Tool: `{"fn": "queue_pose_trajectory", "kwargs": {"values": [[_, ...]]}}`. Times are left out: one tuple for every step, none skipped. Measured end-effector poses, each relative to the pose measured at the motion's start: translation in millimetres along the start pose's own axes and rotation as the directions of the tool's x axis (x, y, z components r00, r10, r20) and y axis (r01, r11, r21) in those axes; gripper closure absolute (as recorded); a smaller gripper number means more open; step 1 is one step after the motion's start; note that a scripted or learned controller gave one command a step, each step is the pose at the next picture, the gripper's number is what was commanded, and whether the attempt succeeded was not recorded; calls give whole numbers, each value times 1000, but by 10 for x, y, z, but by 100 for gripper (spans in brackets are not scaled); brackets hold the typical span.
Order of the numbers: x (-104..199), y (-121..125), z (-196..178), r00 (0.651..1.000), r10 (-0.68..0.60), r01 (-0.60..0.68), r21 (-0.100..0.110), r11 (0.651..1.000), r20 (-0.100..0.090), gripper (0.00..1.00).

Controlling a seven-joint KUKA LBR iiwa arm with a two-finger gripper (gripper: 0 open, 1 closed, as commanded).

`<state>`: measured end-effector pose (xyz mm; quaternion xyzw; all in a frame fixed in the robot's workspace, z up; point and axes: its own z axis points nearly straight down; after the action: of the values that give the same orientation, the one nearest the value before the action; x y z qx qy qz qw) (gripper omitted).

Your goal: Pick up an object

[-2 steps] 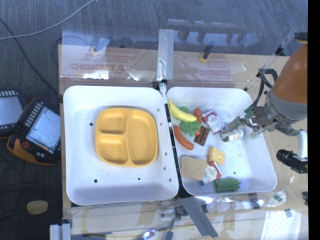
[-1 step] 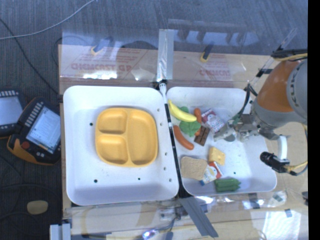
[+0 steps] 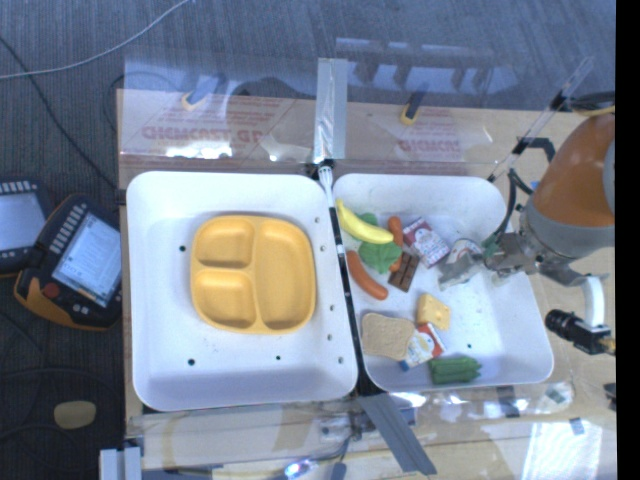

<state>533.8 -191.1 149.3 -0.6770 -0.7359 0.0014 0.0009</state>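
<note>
You have the end effector low in the right bin, just right of the clustered toy food, presumably lining up a grasp, though I cannot tell its opening.

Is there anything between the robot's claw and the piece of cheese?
Nothing visible. The gripper hovers over the right bin, and the cheese lies just below and left of it in the picture, with bare white floor between them. The other toys sit further left.
</note>
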Motion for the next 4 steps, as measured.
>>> {"fn": "queue_pose_trajectory", "kwargs": {"values": [[-259, 584, 533, 998, -68, 68, -7, 998, -5, 0], [-324, 978, 349, 979, 204, -204, 1, 979, -9, 0], [117, 696, 589, 988, 154, -154, -14, 988, 7, 0], [123, 708, 501, 988, 153, -153, -15, 988, 5, 100]]}}
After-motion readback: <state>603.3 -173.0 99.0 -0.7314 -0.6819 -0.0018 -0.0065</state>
